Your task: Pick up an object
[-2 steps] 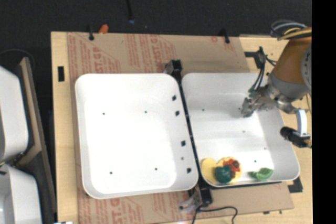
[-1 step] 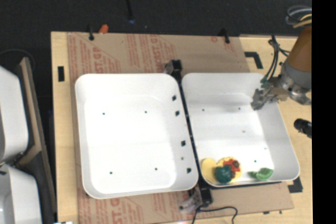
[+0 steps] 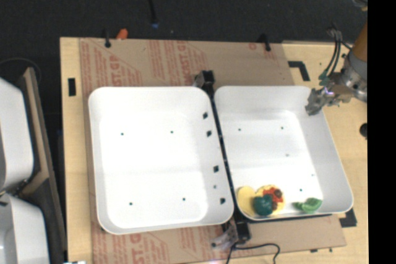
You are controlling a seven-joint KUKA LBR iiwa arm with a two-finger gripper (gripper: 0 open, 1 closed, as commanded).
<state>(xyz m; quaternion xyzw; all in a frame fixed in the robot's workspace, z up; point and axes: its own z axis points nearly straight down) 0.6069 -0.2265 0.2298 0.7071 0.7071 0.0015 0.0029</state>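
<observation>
In the right bin (image 3: 322, 151) a small cluster of objects lies against the near wall: a yellow piece (image 3: 247, 197), a teal and red toy (image 3: 266, 201) and a green piece (image 3: 307, 204). My gripper (image 3: 317, 100) hangs at the bin's far right corner, over the rim, well away from the cluster. The arm's wrist with cables (image 3: 346, 74) comes in from the right edge.
The left bin (image 3: 99, 151) sits beside the right one, with black clips (image 3: 213, 145) along the shared edge. Both rest on a cardboard sheet (image 3: 148, 65) on the bench. White equipment (image 3: 15, 151) stands at the far left.
</observation>
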